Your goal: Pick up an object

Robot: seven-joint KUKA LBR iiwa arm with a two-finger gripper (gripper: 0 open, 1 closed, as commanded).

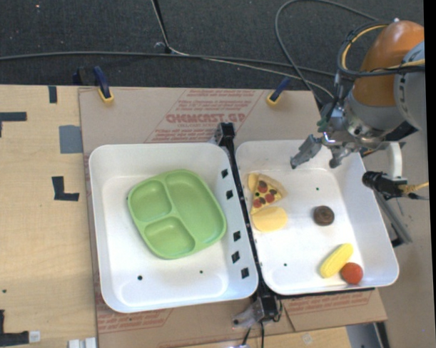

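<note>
With nothing grasped yet, the claw (319, 154) hangs wide open and empty over the far side of the right bin (369, 221), the brown disc (323, 215) lying nearer.

The grey arm (408, 84) reaches in from the right, its orange band (389, 53) high at the upper right corner. Below the band the wrist slants down and to the left. The tool (319, 155) hangs at its end with both fingers spread apart, one finger (301, 155) angled leftward, nothing between them.
</note>
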